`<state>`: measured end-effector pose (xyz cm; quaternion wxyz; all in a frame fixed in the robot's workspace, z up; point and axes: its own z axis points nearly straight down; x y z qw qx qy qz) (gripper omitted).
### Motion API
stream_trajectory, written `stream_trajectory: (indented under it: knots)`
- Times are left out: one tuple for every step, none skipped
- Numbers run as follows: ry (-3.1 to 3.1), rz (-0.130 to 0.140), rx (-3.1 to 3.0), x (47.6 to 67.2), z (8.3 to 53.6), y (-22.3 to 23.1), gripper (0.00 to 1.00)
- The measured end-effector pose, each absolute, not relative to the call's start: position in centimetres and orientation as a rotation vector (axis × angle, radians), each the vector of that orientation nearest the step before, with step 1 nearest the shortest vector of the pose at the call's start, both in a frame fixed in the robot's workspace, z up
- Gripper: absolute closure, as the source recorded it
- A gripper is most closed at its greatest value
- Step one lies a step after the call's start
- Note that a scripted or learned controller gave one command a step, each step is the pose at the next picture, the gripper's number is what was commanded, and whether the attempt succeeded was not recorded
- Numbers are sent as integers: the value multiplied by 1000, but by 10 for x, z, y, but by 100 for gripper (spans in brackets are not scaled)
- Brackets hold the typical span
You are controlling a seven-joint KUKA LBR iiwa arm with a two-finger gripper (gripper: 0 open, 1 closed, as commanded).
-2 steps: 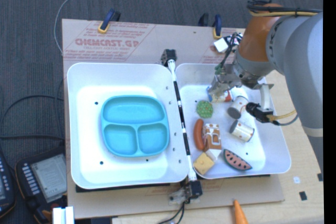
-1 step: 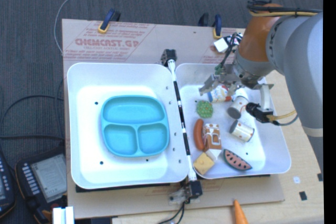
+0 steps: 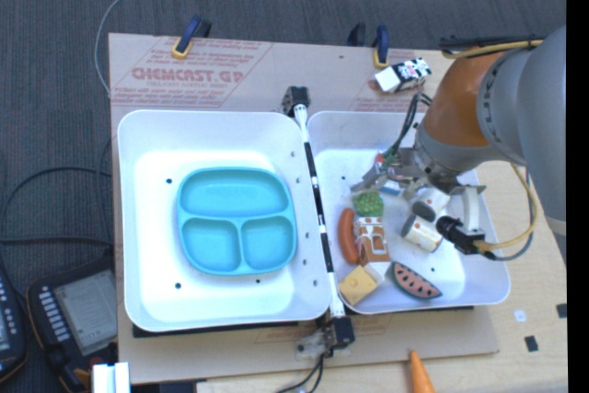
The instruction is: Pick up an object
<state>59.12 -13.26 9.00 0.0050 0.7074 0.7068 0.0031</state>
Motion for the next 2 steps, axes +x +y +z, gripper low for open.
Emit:
stream_trajectory:
  knots:
    - [2213, 13, 2213, 592, 101, -132, 100]
    - [2223, 1, 2219, 591, 185, -54, 100]
